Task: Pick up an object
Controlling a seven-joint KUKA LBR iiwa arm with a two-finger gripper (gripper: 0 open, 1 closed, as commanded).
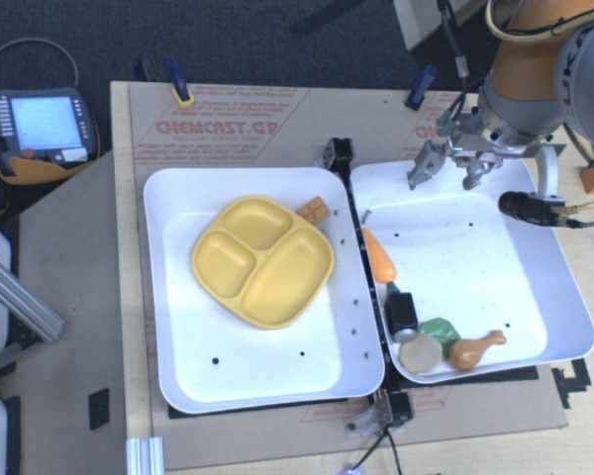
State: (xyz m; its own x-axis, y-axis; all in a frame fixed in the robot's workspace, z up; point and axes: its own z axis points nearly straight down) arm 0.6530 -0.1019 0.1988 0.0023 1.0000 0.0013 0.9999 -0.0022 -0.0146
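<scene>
My gripper (pixel 447 171) hangs over the far edge of the right bin (pixel 535 275), its two fingers spread apart with nothing between them. Well below it, along the bin's left side, lies an orange carrot (pixel 379 256). Nearer the front left corner sit a small black block (pixel 402 312), a green piece (pixel 439 331), a pale round disc (pixel 421 354) and a tan drumstick (pixel 476 347). The left bin (pixel 178 364) holds a yellow divided plate (pixel 264 261), with a small brown block (pixel 314 210) at its far right rim.
A black clamp (pixel 339 152) stands between the bins at the back. The arm's cable and a black fitting (pixel 531 207) hang over the right bin's far right corner. A teach pendant (pixel 42 132) rests off the bench at left.
</scene>
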